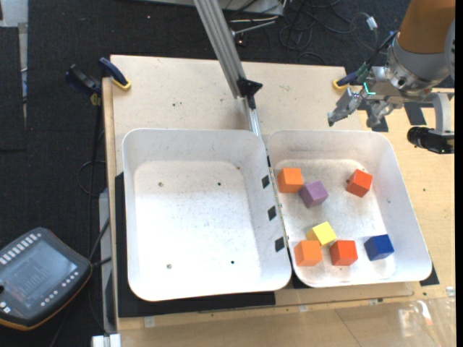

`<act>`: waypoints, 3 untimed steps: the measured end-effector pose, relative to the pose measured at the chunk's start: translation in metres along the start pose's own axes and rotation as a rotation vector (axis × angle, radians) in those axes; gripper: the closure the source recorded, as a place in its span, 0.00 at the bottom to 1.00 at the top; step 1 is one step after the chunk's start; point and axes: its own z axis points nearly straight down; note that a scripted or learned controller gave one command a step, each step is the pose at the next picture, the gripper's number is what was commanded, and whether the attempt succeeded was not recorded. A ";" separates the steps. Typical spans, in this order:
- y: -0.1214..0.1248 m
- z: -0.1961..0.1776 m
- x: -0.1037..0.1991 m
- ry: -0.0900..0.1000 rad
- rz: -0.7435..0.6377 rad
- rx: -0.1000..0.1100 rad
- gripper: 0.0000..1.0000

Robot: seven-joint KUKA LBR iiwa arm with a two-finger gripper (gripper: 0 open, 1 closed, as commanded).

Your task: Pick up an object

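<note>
- The two-finger gripper (pixel 359 112) on the grey arm with the orange band (pixel 427 31) hangs above the bench beyond the far rim of the right shallow white bin (pixel 409 219). Its two dark fingers are spread apart, released, with nothing between them and nothing touching them.
- Nearest the camera in the right bin, three foam cubes sit in a row by the near rim: an orange cube (pixel 308 252) at the left, a red-orange cube (pixel 343 252) just beside it, and a blue cube (pixel 378 247) a little apart to the right.
- A small yellow cube (pixel 323 233) sits just behind the orange and red-orange ones, turned corner-on and touching or nearly touching the orange one.
- Farther in, a purple cube (pixel 314 193) lies tilted, right against a second orange cube (pixel 291 179) near the bin's left wall.
- A second red-orange cube (pixel 359 183) stands alone toward the far right, well apart from the others, rotated so one corner faces the camera; being a cube, it has no long axis. It lies closest to the gripper, with open bin floor around it.
- The left shallow white bin (pixel 137 194) adjoins the right one.
- A slanted metal pole (pixel 221 38) crosses the far bench, and a grey pendant (pixel 36 277) lies at the near left.
</note>
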 end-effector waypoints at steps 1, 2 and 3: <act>0.003 0.062 0.007 0.001 0.000 0.005 0.00; 0.006 0.117 0.017 0.001 0.000 0.005 0.00; 0.000 0.168 0.026 0.001 0.001 0.005 0.00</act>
